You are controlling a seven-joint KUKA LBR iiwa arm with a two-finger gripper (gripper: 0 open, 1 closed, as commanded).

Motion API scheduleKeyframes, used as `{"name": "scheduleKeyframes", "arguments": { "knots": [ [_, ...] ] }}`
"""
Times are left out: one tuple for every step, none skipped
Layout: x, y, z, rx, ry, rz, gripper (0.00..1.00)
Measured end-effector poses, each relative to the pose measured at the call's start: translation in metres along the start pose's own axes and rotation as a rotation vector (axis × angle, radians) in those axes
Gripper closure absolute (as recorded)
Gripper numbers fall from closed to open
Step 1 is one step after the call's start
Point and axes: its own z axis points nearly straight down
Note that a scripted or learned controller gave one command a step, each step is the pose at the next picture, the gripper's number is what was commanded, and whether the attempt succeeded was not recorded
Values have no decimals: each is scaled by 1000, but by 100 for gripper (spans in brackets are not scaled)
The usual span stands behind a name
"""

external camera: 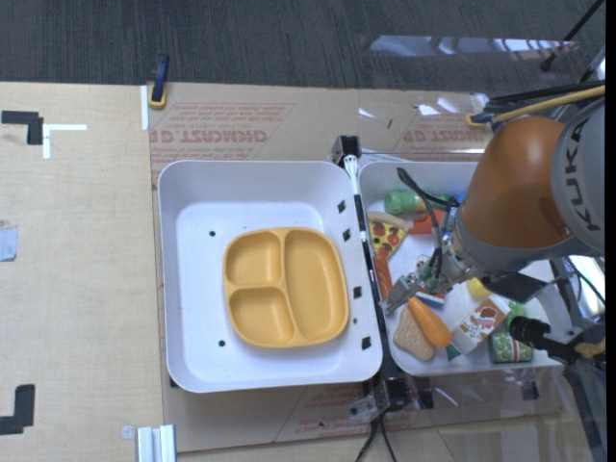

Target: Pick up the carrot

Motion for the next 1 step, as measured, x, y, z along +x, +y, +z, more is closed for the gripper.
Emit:
{"name": "scheduleKeyframes", "arguments": {
  "knots": [
    [0,0,0,0,0,0,0]
  ]
}}
